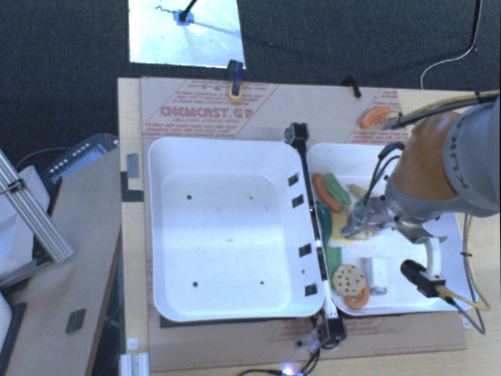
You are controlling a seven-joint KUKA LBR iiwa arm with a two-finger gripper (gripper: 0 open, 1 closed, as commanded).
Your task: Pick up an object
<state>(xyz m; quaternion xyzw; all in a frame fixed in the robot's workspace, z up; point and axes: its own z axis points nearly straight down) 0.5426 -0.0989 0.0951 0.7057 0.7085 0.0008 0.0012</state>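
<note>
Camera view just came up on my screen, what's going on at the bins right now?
The grey arm reaches in from the right, and its tool is low over the right bin, among the small items there. Near it lie an orange-red piece and a green piece; a round tan disc sits nearer the front. Nothing can be seen held in the tool. The left bin is not being worked.

A robotics laboratory is indicated: two shallow white plastic bins (227,233) are set on a pale wooden surface (203,104), a grey-and-orange industrial arm (442,167) is seen above, with loose cables (450,57) and dark carpet (63,61).
</note>
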